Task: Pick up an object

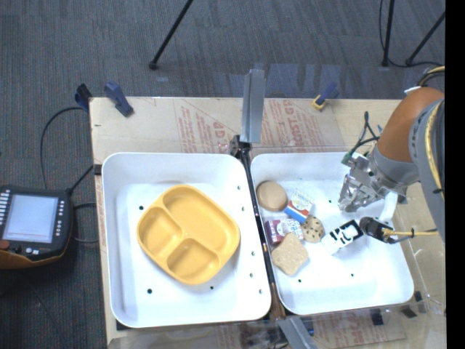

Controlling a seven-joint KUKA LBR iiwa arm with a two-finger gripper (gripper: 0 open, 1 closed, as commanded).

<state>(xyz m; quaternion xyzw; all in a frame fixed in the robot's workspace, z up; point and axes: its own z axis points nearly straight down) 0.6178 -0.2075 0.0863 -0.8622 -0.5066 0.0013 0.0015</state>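
A glossy yellow plastic tray with 3 compartments (188, 233) sits in the left white bin (116, 195). In the right white bin (378, 289), a smooth tan round bun (272, 195), a toast slice (290, 254) and a chip cookie (313, 229) cluster left of the metal gripper (354, 198), well apart from it.

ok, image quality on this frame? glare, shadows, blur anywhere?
Camera view: lighting even and soft, no hard glare on the white bins; the yellow tray casts a faint shadow; the food pile is fairly sharp; the gripper is slightly soft, its fingers hard to resolve.
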